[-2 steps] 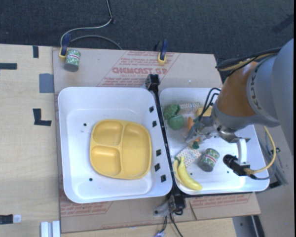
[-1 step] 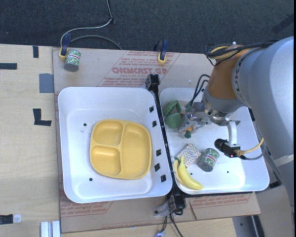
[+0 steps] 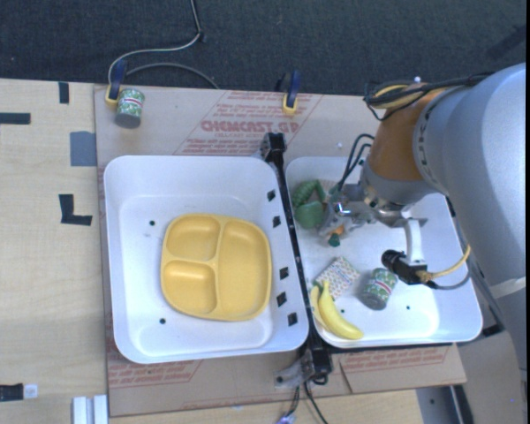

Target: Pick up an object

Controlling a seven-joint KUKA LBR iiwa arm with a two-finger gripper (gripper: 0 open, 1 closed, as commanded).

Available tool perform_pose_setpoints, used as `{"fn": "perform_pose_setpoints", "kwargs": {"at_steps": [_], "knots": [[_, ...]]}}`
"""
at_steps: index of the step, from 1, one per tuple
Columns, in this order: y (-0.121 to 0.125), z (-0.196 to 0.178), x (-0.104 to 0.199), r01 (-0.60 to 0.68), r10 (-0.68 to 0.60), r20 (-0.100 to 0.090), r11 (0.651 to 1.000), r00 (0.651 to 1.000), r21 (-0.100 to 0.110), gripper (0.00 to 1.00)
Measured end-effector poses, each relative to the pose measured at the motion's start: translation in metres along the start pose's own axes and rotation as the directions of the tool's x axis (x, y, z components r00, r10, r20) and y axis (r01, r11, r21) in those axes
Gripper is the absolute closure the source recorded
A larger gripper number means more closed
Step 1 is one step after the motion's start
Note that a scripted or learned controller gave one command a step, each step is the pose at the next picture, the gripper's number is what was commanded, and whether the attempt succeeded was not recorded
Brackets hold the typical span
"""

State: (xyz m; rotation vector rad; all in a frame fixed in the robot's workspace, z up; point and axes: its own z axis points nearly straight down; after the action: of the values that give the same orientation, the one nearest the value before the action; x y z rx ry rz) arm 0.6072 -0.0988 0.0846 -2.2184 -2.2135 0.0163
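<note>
My gripper hangs low over the upper left part of the right bin, just right of a crumpled green object. A small green and orange piece lies directly beneath the gripper. Nearer the front of that bin lie a patterned packet, a small can with a green label and a yellow banana. The arm's grey body and orange band cover the bin's back right part.
The left bin holds a yellow divided plate. A second small can stands on the cardboard behind the left bin. Black clips join the bins along their shared wall. Cables run along the back.
</note>
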Motion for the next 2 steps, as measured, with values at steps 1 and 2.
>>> {"fn": "perform_pose_setpoints", "kwargs": {"at_steps": [1,2], "knots": [[-0.037,-0.099,0.12,0.005,-0.005,-0.003,1.0,1.0,-0.012,1.0],[-0.07,-0.099,0.161,0.005,-0.005,-0.002,1.0,1.0,-0.01,1.0]]}}
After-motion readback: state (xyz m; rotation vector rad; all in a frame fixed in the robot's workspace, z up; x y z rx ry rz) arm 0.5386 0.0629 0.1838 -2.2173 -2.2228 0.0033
